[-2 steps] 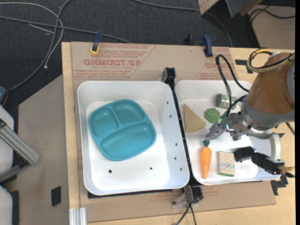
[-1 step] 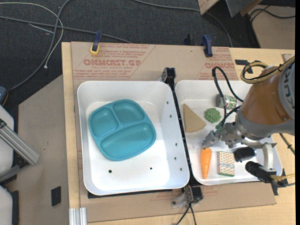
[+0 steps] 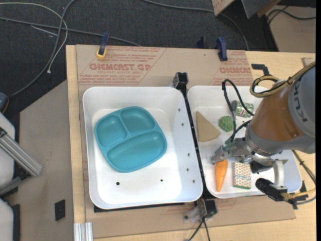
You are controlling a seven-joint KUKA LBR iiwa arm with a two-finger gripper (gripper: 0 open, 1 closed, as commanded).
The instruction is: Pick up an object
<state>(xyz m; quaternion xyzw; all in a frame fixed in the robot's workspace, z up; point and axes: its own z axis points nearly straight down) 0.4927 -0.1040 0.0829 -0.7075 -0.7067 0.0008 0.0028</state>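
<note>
The gripper [image 3: 228, 153], its state impossible to tell, sits low in the right bin [image 3: 208, 95] just above the orange carrot [image 3: 220, 175] near the bin's front edge, beside a small patterned box [image 3: 242, 175], a tan wedge [image 3: 205, 126] and a green piece [image 3: 226, 123], while the left bin [image 3: 100, 97] carries a teal divided plate [image 3: 131, 138].

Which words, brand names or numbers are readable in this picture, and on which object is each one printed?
"CHEMCAST GP", in red, on the brown protective sheet behind the left bin; smaller red lines under it are too blurred to read.
"CHEMCAS...", the same print, cut off by the arm, on the sheet behind the right bin.
Small box beside the carrot: print too small to read.
</note>
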